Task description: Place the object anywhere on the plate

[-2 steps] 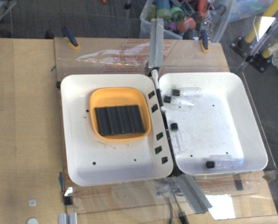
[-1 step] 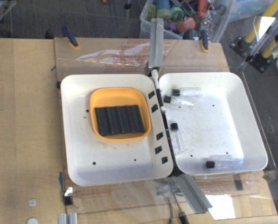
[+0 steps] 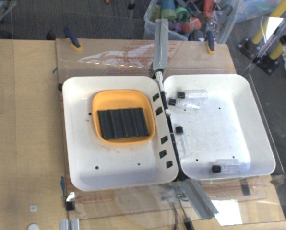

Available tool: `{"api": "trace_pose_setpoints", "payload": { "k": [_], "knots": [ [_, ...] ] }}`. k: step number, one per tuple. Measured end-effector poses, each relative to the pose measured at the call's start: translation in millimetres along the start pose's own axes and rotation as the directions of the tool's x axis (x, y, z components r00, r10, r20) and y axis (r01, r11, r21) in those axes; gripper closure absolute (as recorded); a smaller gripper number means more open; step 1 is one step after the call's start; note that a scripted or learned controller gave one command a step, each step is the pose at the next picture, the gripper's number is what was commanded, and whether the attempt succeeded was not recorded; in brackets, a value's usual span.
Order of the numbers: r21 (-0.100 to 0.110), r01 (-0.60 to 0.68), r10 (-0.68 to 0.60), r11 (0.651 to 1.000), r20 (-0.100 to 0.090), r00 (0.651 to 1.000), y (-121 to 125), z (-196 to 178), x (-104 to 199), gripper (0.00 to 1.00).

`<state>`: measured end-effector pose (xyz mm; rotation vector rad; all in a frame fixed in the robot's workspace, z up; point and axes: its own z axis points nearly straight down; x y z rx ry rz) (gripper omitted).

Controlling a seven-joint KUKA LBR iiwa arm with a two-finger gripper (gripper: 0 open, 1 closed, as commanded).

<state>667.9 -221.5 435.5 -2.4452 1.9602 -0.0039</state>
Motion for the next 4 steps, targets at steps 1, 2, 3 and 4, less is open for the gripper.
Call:
{"api": "trace_pose_setpoints", "payload": {
  "k": [1, 2, 3, 4],
  "knots": [
    [-0.004, 0.143, -0.143, 0.99, 0.002, 0.99, -0.4, 0.3, -6.6, 1.0],
    [-0.002, 0.342, -0.342, 0.94, 0.002, 0.94, -1.6, 0.7, -7.8, 1.0],
    [-0.002, 0.747, -0.747, 0.664, 0.002, 0.664, -2.5, 0.7, -10.3, 1.0],
    [-0.001, 0.881, -0.881, 0.473, 0.004, 0.473, -0.8, 1.5, -3.4, 1.0]
  ]
}}
